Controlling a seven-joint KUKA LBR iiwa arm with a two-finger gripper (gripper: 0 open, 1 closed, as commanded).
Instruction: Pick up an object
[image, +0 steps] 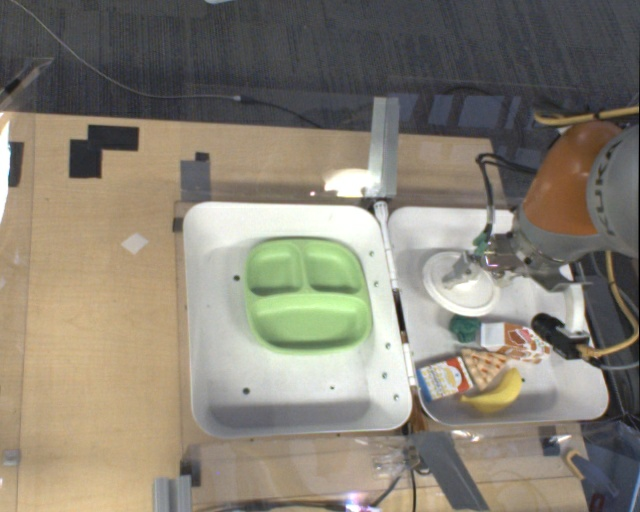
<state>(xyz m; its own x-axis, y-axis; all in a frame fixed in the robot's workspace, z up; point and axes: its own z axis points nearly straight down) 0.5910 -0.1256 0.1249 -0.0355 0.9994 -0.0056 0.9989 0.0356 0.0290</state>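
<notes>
The right bin (420, 235) holds several small things. A white round dish (452, 287) lies near its middle. My gripper (480, 263) hangs right over the dish's upper right part, reaching in from the right. Just below the dish sits a small dark green object (465, 328). Along the front of the bin lie a yellow banana (496, 392), a toy pizza slice (484, 364), a small blue and red box (443, 378) and a white and red packet (522, 341). Nothing shows as lifted off the bin floor.
The left bin (215, 330) holds a green divided plate (305, 293). A metal divider (388, 290) runs between the two bins. The grey arm with its orange band (565, 195) covers the right bin's far right corner.
</notes>
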